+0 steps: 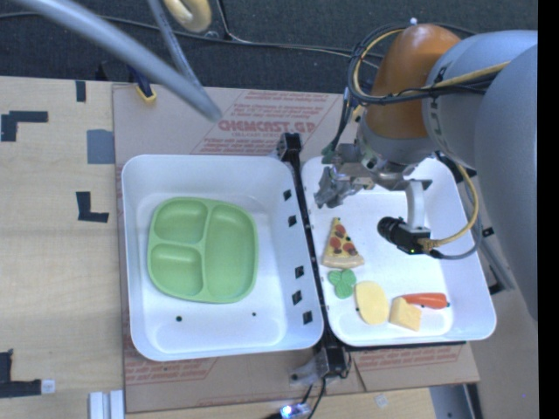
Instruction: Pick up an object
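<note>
A pizza slice (pixel 341 244) lies in the right bin (pixel 467 321), its tip toward the far side, long axis running near to far. The gripper (pixel 329 190) hangs just beyond that tip; I cannot tell how it stands. Red "CHEMCAST" lettering marks the cardboard (pixel 262 120) behind.

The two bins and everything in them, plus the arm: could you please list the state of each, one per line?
Left bin: holds the tray.
Green tray: flat, right way up, three compartments bare.
Right bin: holds the toy food.
Pizza slice: lying flat, tip away from the camera.
Green piece: lying below the pizza.
Yellow piece: lying flat.
Cheese wedge: lying, touching the red piece.
Red piece: lying flat.
Gripper: over the right bin's far left corner.
</note>
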